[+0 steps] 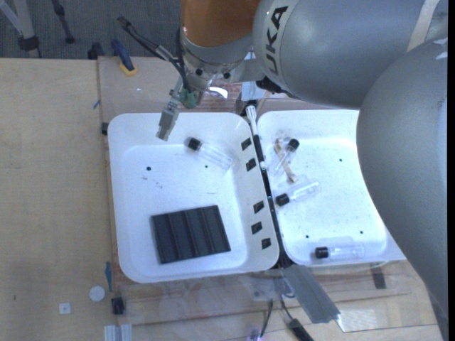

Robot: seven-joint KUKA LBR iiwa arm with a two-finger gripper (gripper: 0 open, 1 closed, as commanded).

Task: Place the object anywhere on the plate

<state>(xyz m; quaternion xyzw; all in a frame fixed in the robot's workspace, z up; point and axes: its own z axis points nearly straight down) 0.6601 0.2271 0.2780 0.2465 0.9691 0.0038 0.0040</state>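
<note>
**Plainly, the pick came first: tube loose, plate bare**

So the clear tube (210, 153) with its black cap lay flat on the floor of the left bin (131, 190), near the far wall and well apart from the black ridged plate (190, 234) at the bin's near side. The claw (168, 125) hung over the bin's far left corner, just beside the tube's capped end. Nothing could be seen in its grip, and whether it was spread or pressed together could not be told from this slant.

The step in hand looked like the grasp. To do it well, the claw would have needed to shift toward the tube's middle and turn so that it closed across the tube rather than along it, since a smooth round body would likely roll or squirt out of an end-on pinch. A low, centred descent would suit. Other tubes lay in the right bin (341, 190) and were best left alone.
</note>
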